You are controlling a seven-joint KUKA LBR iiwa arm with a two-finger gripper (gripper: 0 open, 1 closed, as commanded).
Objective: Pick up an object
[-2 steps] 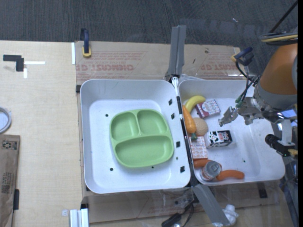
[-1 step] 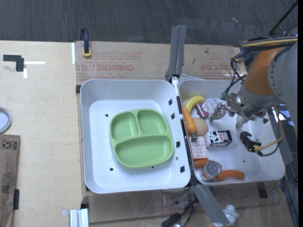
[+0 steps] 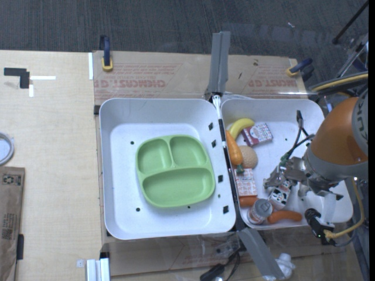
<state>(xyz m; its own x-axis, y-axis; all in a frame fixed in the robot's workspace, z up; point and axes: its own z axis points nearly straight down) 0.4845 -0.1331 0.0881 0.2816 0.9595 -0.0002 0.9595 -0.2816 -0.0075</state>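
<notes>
Two white bins point(image 3: 108, 174) sit on a cardboard-covered bench point(image 3: 158, 75) above dark carpet point(image 3: 146, 10).

one fixed overhead camera looks down at a slant on two shallow white plastic bins point(image 3: 111, 157) mid-frame.

the arm point(image 3: 343, 142) had a big round orange part near the top, with grey below it. lower down it turned into shiny silver metal bits with small dark parts. thin black cables ran along its side, and a yellow cable curled by a white piece underneath.
</notes>
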